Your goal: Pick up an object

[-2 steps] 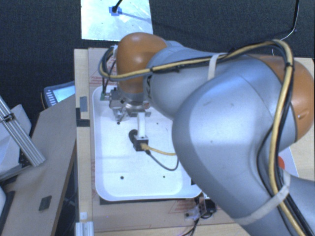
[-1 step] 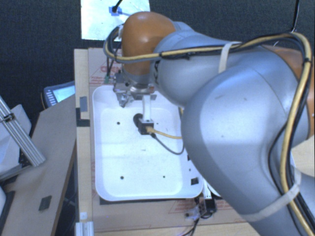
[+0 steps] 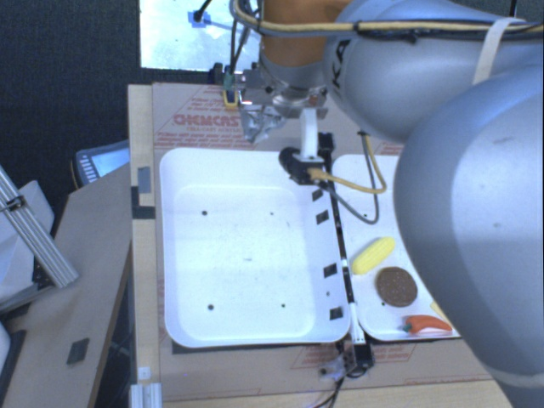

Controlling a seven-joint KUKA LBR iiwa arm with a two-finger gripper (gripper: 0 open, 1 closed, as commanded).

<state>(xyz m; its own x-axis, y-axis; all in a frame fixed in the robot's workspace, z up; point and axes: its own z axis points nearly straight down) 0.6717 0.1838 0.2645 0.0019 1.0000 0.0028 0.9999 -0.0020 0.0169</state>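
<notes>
Camera view has the gripper [image 3: 262, 126] hanging over the left bin's [image 3: 183, 253] far edge, can't tell its state, while the corn [image 3: 372, 254], cookie [image 3: 396, 286] and carrot [image 3: 427, 325] sit unreached in the right bin [image 3: 378, 195].

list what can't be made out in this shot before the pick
- Right bin: the arm hides most of it in the camera view, so more objects may lie beneath.
- Orange item: its right end is cut off by the arm; what it is stays unclear.
- Gripper: blurred and small against the cardboard; whether it is open or shut cannot be told.
- Brown disc beside the yellow piece: too small to identify.
</notes>
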